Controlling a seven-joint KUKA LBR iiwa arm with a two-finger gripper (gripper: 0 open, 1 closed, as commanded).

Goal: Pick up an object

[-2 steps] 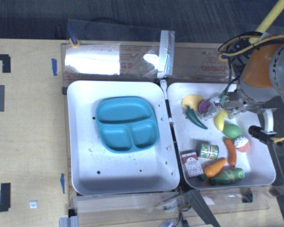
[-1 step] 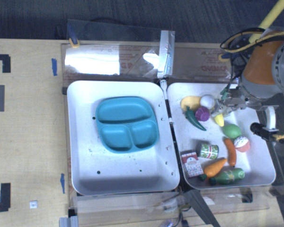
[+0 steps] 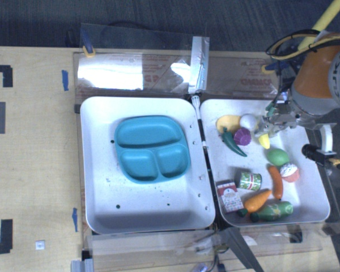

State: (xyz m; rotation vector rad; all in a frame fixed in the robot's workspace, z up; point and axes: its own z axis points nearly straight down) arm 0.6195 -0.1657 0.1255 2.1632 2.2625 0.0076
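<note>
Hovering at the right bin's [image 3: 323,200] two-o'clock corner, our gripper [image 3: 273,120] nears a small yellow toy [image 3: 264,141]; we cannot tell its grasp state. We judge this the approach: descend next and close squarely.

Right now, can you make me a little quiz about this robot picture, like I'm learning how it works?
1. True or false: the blue tray lies in the right bin.
2. Which bin is the claw over? A) the left bin B) the right bin
3. Fill in: the blue tray has ___ compartments.

Key:
1. False. It lies in the left bin; the toy food, like the purple toy and the green can, is in the right bin.
2. B. The claw is over the right bin's upper part, near the small yellow piece.
3. Three.
</note>
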